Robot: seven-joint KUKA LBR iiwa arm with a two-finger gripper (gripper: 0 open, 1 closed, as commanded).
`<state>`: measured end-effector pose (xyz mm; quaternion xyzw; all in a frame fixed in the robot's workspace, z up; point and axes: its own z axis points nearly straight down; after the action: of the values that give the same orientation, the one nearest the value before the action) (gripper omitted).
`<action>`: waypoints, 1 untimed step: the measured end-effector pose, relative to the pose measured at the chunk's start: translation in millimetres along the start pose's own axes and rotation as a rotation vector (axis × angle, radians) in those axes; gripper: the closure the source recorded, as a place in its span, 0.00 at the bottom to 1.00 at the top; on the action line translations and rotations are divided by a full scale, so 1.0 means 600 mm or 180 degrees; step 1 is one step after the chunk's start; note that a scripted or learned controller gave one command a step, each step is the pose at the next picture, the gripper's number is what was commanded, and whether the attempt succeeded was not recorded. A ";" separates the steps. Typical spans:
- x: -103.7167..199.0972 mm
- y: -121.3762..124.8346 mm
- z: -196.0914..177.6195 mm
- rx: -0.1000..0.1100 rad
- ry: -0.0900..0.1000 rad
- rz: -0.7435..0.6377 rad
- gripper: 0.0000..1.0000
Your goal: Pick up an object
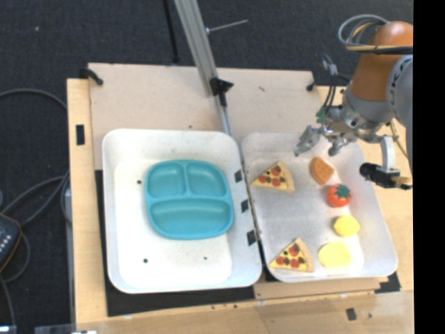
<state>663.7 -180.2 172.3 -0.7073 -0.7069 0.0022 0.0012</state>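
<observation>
My gripper (321,143) hangs with fingers spread and nothing between them, at the right bin's (372,256) upper edge, just above the orange bread roll (321,170) right of centre.

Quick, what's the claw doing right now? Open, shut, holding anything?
Claw: open, holding nothing, over the right shallow white bin above the orange bread-shaped toy.

Matt pale wood counter (139,96) carrying two smooth white plastic bins (125,152). A glossy teal plastic divided plate (188,199) sits in the left one. Toy foods look like smooth plastic. At twelve o'clock, a ribbed brushed-metal rail (195,30).
</observation>
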 end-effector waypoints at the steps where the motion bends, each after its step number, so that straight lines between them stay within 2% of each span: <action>1: -0.004 0.015 0.094 -0.0004 -0.0001 -0.0010 0.00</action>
<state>672.3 -182.7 115.7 -0.7062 -0.7080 0.0018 0.0006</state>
